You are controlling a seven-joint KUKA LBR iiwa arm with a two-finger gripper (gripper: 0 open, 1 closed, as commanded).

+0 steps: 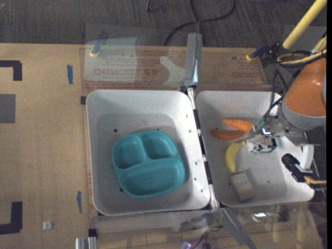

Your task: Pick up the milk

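In the right bin [290,191], a small white item with dark markings, likely the milk [261,146], lies near the middle, partly covered from above. My gripper [263,137] is low over it, reaching in from the right under the grey and orange arm [306,95]. The view does not show whether the gripper has hold of the milk.
Also in the right bin are an orange carrot [237,124], a red-orange piece [226,135], a yellow banana [232,155] just left of the gripper, and a speckled tan block [242,185] near the front. A teal divided plate [149,163] sits in the left bin [104,113].
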